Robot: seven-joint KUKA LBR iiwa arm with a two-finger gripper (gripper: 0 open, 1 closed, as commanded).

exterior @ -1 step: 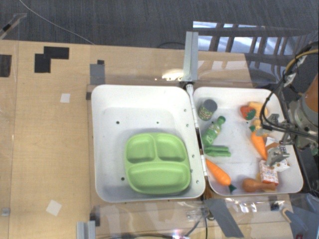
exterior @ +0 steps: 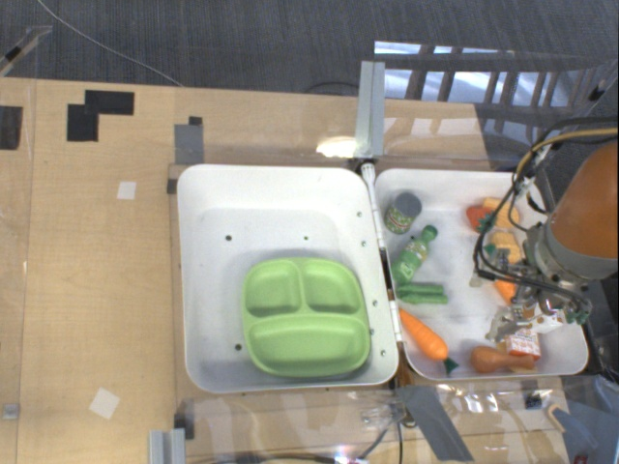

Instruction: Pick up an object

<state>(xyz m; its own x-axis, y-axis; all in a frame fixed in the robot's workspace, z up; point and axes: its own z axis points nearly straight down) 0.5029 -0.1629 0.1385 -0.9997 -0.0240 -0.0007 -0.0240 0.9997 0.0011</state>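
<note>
L bin (exterior: pixel 208 211): green tray (exterior: pixel 306 316) | R bin (exterior: pixel 455 187): carrot (exterior: pixel 423 333), bottle (exterior: pixel 415 251), can (exterior: pixel 401 212)

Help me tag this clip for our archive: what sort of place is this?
Probably a robotics lab's bin-picking bench: two white bins side by side on a wooden bench, toy food such as a carrot, and a cabled arm.
</note>
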